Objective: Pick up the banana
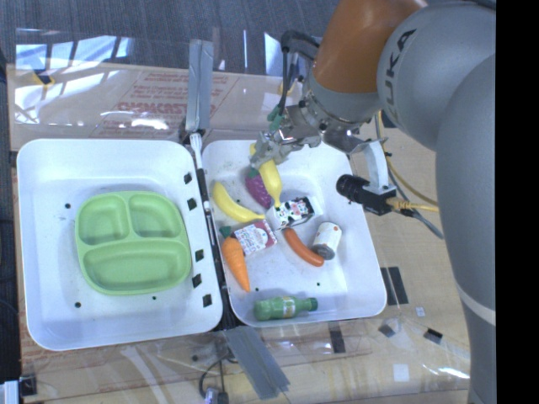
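Banana [233,204], curved smooth yellow, flat in rt bin [358,251]; tool [271,147] grip state unclear.

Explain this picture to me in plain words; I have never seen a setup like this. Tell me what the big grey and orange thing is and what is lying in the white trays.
The big grey and orange thing is a robot arm, reaching in from the right. One camera fixed above the bench looks down at a slant. At the arm's end is its gripper, low over the far end of the right bin. I cannot tell whether it holds anything.

The left bin holds a green divided plate. The right bin holds toy food: a banana, a second yellow piece beside a purple one, two carrots, a green bottle, a small can and two little cartons.

The job is picking up the banana, which lies in the bin untouched.
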### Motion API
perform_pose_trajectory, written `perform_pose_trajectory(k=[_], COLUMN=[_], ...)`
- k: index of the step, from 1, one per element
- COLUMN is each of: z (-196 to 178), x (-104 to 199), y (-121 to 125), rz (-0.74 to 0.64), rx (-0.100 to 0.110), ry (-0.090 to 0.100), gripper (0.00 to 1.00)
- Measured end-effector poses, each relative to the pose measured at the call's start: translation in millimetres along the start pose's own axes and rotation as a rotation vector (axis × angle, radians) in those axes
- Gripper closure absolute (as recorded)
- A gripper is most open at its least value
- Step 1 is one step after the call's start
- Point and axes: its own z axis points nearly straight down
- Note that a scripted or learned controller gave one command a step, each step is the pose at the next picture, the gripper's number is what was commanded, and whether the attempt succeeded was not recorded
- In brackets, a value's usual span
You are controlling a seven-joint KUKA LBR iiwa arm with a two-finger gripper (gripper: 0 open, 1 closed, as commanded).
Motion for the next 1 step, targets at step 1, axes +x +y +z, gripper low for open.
perform_pose_trajectory(k=[1], z=[22.7], x=[-13.1], y=[29.9], rz=[-0.092], rx=[0.000], ry=[-0.001], gripper=[1.00])
